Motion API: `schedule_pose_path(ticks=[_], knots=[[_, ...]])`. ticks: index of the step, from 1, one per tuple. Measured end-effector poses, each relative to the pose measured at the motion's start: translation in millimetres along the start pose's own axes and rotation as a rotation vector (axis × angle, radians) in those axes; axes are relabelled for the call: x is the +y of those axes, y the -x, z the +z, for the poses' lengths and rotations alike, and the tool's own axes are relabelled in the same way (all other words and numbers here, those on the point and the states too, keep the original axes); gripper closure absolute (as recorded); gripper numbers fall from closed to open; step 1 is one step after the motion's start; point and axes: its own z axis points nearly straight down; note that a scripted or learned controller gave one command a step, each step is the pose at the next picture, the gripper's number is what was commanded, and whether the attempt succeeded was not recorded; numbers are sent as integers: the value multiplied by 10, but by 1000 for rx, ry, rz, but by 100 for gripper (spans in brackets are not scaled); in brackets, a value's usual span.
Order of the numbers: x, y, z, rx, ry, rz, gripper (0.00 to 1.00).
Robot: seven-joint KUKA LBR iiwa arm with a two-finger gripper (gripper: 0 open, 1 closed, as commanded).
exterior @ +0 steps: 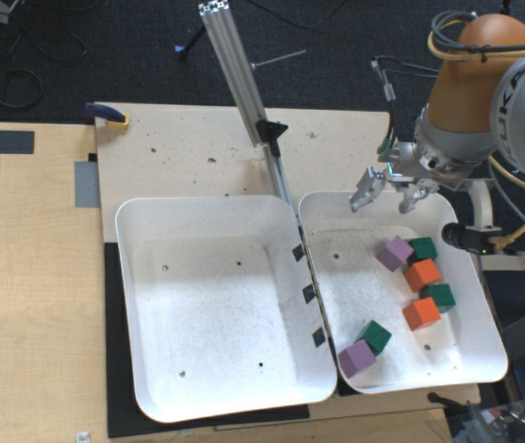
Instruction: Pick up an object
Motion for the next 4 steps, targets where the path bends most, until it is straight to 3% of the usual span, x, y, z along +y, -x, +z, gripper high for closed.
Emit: schedule_pose_path(ticks=[1, 3, 4], knots=[[8, 0, -30, 0, 5, 0, 0], [28, 15, 1258, 0, -2, 3, 0], [33, 3, 1526, -1, 5, 5, 0]])
